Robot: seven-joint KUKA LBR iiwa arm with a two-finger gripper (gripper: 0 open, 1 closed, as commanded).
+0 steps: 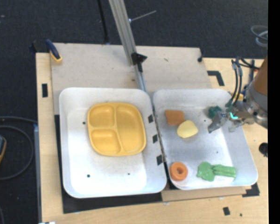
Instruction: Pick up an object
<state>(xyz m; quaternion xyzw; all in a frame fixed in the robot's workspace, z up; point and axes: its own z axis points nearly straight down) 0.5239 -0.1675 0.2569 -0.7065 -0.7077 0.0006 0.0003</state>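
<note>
The robot's gripper (218, 125) hangs over the right bin (203, 169), its fingers apart and empty, just beside a small teal piece (215, 111). A yellow lump (187, 129) lies near; a descent here risks closing on bare floor between them.

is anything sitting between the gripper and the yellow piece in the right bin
Nothing visible does. The gripper hangs to the right of the yellow piece, with bare floor of the right bin between them; the orange block lies on the far side.
</note>
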